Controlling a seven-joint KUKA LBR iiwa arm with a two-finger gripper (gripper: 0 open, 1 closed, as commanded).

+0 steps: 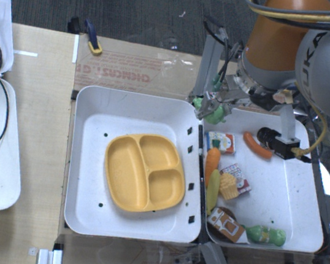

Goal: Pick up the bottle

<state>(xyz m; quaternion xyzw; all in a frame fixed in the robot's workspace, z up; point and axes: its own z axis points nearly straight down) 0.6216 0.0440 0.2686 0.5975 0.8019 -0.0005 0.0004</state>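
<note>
Up at the back edge of the bins, right over the wall between them, the gripper (211, 107) hangs with something small and green (215, 112) at its tip; whether its fingers are open or closed cannot be told. The green bottle (266, 236) lies on its side in the right bin (280, 190), close to the front rim and well apart from the gripper, with a brown carton (227, 224) just beside it. A carrot (212, 162), a yellow corn cob (227, 184), a small packet (222, 142) and a sausage (256, 146) crowd the bin's left side and back, leaving bare floor in the middle. The left bin (93, 117) holds a yellow divided plate (145, 172).
</note>
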